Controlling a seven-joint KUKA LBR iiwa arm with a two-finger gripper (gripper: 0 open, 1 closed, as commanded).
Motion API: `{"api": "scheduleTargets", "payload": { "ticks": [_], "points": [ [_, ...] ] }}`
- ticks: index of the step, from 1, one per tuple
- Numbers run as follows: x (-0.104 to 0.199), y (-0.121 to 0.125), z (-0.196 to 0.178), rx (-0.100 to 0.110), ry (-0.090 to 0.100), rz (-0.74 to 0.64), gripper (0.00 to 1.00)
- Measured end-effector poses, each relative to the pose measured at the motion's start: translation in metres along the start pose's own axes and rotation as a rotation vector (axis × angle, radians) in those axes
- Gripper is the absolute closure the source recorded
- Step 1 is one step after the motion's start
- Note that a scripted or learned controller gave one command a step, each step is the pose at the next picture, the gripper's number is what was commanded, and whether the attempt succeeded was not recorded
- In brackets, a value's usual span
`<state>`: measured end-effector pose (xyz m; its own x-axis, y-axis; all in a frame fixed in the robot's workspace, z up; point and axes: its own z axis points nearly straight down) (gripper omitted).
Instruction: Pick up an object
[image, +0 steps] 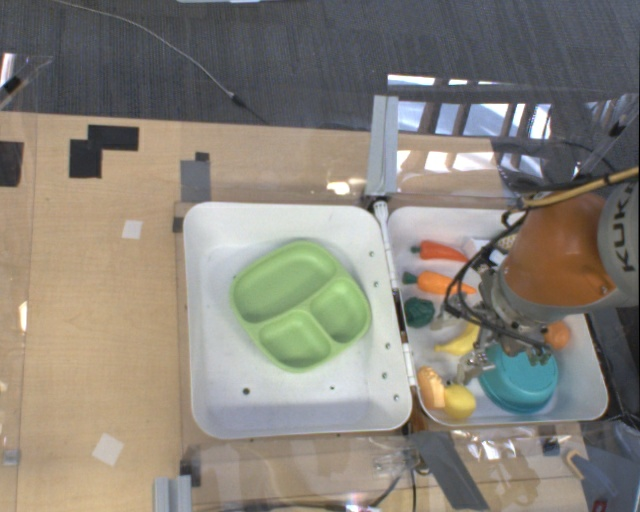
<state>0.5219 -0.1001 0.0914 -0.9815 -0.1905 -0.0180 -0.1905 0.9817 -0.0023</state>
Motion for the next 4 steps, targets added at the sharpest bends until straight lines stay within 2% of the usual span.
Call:
{"api": "scheduleTargets", "payload": {
  "ticks": [1,2,3,4],
  "points": [
    [-0.086,-0.021,0.003,0.002,0.001,0.068,0.0],
    [-0.021,0.005,0.0,0.008,0.0,0.05,0.0],
    [-0.106,-0.016,0.004,0.001,0.006,0.162,0.0],
    [-0.046,0.006,0.002,0.003,0.005,0.224,0.0]
  ]
}}
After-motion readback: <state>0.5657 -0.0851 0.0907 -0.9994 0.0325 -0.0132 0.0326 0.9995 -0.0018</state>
